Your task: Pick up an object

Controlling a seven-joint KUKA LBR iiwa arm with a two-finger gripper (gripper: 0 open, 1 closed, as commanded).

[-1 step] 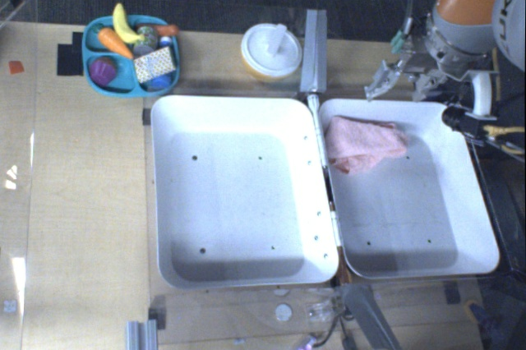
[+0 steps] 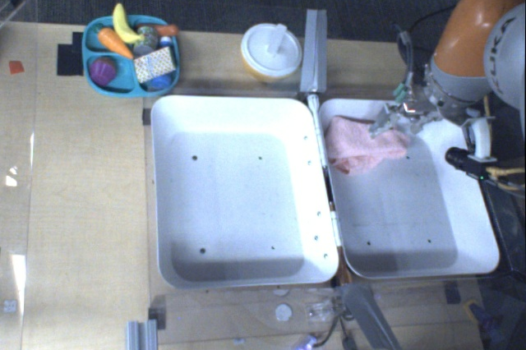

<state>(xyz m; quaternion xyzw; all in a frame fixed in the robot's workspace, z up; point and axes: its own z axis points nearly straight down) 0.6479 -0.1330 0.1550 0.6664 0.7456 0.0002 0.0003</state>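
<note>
The arm [image 2: 485, 36] is grey with a big rounded orange band above the wrist, pretty glossy. Thin black cables loop off behind it, near the orange part. The gripper [image 2: 400, 117] is pale silvery metal, with small coloured specks on it.

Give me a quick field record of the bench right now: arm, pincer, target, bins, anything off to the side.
arm: reaches in from the right, over the right bin's upper part
pincer: at the right edge of the pink cloth
pincer fingers: state not readable
pink cloth: crumpled, in upper left of the right bin
left bin: beside the right bin
blue tray: upper left on bench, toy food inside
white lidded cup: above the left bin
</note>
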